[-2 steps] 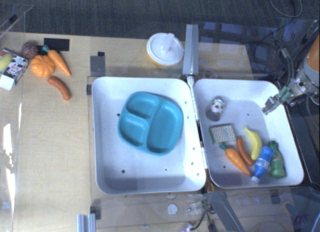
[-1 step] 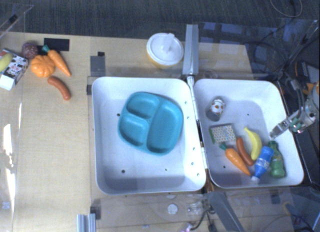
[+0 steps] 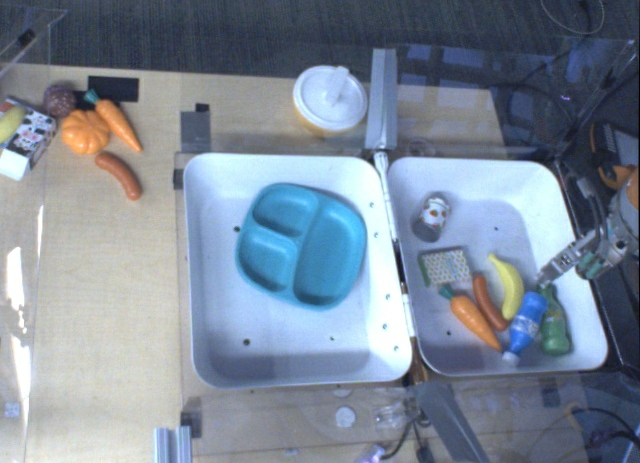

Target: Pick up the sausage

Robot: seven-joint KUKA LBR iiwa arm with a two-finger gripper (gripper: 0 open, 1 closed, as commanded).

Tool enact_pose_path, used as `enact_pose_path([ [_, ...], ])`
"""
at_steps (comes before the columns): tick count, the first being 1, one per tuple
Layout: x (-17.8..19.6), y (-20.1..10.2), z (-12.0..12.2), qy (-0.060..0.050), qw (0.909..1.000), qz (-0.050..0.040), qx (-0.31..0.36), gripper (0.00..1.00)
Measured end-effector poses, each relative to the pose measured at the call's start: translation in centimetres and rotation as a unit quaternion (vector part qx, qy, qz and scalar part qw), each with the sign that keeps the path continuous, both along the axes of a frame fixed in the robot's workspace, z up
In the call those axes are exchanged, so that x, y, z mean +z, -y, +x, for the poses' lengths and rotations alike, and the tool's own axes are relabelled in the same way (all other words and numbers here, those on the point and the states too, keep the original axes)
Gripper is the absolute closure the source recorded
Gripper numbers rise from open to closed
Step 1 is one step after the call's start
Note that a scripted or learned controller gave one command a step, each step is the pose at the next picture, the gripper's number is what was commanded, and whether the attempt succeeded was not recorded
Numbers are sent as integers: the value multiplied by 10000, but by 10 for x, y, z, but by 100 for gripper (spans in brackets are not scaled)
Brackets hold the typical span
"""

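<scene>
A reddish-brown sausage (image 3: 487,300) lies in the right bin (image 3: 470,179), wedged between an orange carrot (image 3: 473,320) and a yellow banana (image 3: 508,284). My gripper (image 3: 562,264) hangs over the bin's right side, right of the banana and just above a green bottle (image 3: 553,328). It is apart from the sausage, with the banana between them. Nothing shows in its grasp. A second sausage (image 3: 121,175) lies on the bench at the far left, outside the bins.
The right bin also holds a blue bottle (image 3: 526,323), a green textured pad (image 3: 445,267) and a small round can (image 3: 432,215). A blue divided plate (image 3: 300,243) sits in the left bin (image 3: 210,281). A white lidded cup (image 3: 330,99) stands behind the bins. A small pumpkin (image 3: 84,132) and carrot (image 3: 120,122) lie far left.
</scene>
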State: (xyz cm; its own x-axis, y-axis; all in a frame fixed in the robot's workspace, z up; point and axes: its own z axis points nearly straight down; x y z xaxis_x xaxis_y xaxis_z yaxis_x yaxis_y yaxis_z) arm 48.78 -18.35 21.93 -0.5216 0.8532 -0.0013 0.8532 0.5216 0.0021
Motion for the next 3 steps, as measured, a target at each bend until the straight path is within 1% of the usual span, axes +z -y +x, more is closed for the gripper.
enact_pose_path([
  [1,21,-42,0,13,9998,-3,191,100],
  [2,-17,-40,0,2,9972,0,744,100],
  [3,-127,-46,5,78,9861,-36,1657,100],
])
